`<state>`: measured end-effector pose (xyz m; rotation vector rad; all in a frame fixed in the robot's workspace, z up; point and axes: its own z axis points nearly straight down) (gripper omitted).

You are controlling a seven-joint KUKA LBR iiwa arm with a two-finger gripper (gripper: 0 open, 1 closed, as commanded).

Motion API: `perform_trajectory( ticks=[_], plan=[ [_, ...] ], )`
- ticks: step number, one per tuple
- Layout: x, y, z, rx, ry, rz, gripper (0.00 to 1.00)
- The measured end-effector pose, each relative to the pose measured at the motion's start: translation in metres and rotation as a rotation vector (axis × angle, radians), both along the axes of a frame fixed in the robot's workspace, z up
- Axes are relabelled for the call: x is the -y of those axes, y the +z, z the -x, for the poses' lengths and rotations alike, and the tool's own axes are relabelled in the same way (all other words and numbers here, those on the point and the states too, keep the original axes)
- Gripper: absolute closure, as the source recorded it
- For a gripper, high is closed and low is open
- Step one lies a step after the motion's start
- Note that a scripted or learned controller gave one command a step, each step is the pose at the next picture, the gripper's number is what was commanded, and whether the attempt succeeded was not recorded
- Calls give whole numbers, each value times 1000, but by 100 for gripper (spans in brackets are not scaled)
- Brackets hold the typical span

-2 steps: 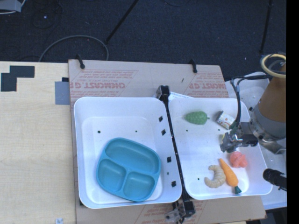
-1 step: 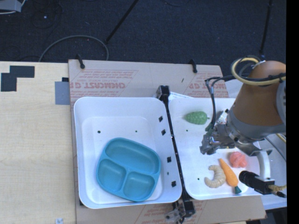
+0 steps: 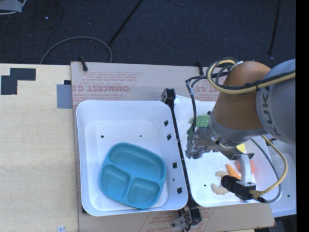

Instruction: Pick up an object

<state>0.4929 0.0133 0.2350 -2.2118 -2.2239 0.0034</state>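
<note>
**Over the right bin, nothing lifted yet**

Over the right bin (image 3: 203, 197) the arm hangs low, its pincer (image 3: 197, 148) hidden enough that I cannot tell its state. Small objects, an orange piece (image 3: 232, 169) and a pale curl (image 3: 219, 189), lie untouched nearby; the grasp seems still ahead. A blue tray (image 3: 133, 174) sits in the left bin (image 3: 91, 120).

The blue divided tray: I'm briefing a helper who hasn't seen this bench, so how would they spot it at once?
Find the two white bins side by side; take the left bin, away from the arm. The blue divided tray lies flat on its floor, toward the near edge. It is the large light-blue thing there, moulded into three compartments.
</note>
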Motion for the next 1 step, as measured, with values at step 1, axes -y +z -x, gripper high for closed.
perform_trajectory(
  ticks=[1],
  plan=[
    [-53,7,-4,1,0,0,100]
  ],
)
